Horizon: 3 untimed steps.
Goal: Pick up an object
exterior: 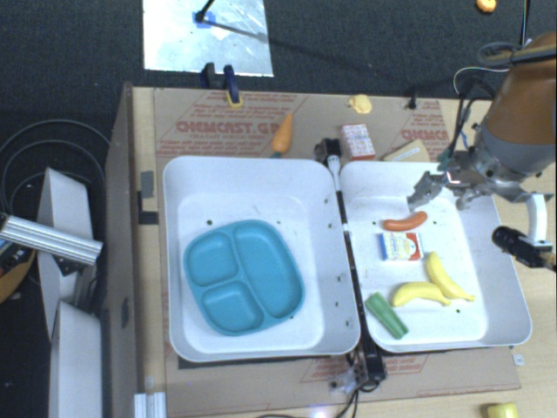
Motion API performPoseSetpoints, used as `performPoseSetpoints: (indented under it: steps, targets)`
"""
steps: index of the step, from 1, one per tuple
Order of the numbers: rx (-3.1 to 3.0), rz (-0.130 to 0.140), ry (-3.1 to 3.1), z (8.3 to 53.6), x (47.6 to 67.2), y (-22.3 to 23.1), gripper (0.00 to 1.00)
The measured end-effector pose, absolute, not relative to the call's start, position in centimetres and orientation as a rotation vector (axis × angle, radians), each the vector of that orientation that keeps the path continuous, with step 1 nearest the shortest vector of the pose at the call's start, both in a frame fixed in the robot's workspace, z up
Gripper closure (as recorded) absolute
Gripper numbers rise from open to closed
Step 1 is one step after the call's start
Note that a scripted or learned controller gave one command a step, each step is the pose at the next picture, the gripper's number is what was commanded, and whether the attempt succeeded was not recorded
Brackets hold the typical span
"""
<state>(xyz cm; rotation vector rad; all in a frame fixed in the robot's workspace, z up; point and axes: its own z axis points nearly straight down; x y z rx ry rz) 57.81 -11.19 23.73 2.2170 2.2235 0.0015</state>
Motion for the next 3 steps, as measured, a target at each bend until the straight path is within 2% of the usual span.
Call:
performPoseSetpoints:
  steps: [1,2,3]
  targets:
    - [2.226,-0.004,2.221,15.9,55.4,-15.1,0.0]
    - [2.225,0.005,2.221,9.2,54.8,-16.9,0.0]
    - [2.203,0.009,2.222,9.0,61.8,-12.7,0.0]
